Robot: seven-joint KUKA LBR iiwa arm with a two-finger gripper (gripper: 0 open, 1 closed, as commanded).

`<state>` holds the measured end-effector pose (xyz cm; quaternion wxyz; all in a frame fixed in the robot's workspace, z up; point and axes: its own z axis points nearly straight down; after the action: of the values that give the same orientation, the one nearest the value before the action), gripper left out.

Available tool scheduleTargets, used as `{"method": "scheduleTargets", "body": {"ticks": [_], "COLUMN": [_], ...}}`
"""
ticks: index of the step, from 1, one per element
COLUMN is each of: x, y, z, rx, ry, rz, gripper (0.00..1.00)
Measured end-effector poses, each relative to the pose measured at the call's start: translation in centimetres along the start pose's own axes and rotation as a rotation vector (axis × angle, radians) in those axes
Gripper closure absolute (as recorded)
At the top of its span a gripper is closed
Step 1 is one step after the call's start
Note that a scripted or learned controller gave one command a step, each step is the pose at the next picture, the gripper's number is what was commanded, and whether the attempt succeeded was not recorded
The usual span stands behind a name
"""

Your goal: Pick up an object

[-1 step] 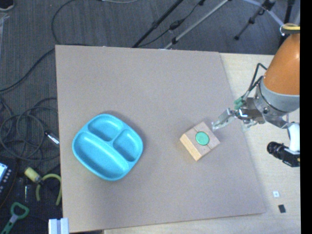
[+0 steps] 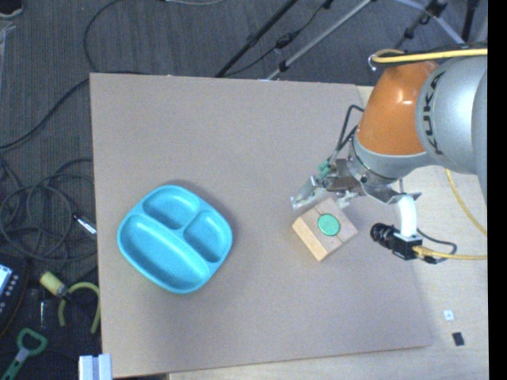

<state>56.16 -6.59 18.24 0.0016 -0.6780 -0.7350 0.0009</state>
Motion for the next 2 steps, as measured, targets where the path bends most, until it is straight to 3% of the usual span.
{"method": "scheduleTargets", "body": {"ticks": [1, 2], "x": [-2.6, -3.9], "y": [0.1, -0.1], "z": [6.0, 7.1], "rx": [-0.043, -0.058], "ry": [-0.012, -0.013], "rz": [-0.113, -0.183], "gripper": [0.0, 0.0]}}
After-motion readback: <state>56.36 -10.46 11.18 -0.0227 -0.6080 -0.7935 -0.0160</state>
